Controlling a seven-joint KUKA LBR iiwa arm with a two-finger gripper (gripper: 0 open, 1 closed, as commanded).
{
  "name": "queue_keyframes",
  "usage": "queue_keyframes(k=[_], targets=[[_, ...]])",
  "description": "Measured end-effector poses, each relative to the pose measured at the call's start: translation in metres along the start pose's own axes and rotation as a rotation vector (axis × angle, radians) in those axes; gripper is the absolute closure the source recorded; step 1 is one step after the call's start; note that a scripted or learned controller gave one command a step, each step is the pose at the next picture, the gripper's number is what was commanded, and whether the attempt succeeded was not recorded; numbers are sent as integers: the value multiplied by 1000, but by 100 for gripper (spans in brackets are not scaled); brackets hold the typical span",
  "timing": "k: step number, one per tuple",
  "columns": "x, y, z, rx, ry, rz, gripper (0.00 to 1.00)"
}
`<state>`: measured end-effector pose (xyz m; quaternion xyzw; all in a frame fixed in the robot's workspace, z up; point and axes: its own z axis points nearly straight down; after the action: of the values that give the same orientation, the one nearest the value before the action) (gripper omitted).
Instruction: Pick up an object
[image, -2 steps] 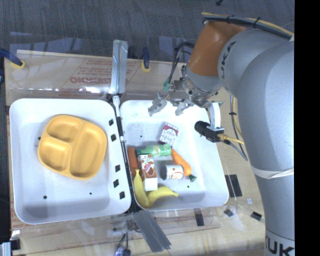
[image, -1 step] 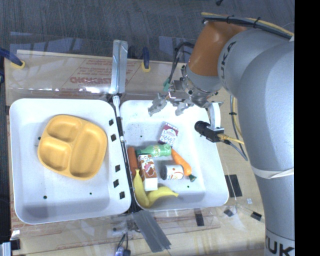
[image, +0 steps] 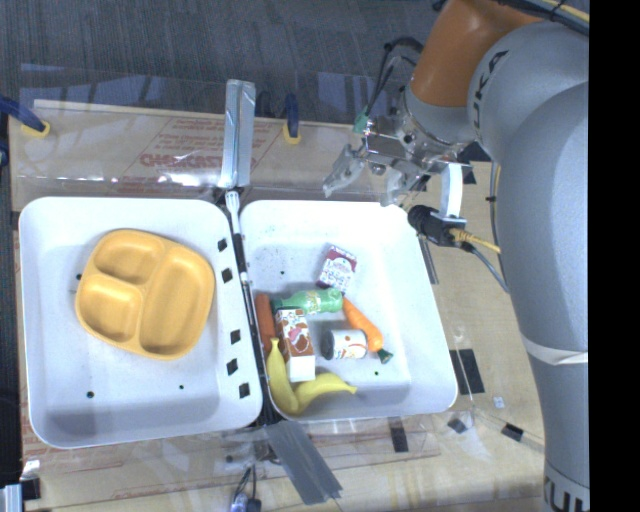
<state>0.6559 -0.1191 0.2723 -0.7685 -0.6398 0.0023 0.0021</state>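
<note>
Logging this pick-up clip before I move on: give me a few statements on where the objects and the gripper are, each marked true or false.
1. The yellow divided plate lies alone in the left bin. True.
2. The banana lies at the far edge of the right bin. False: it lies at the near edge, beside the small carton.
3. The gripper holds the carrot. False: the gripper is raised over the right bin's far rim with nothing between its fingers; the carrot lies in the bin.
4. The green packet lies between the red and white packet and the small carton. True.
</note>
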Motion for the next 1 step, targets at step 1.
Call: queue_keyframes(k=[1], targets=[[-69,-70,124,3,1,-62,0]])
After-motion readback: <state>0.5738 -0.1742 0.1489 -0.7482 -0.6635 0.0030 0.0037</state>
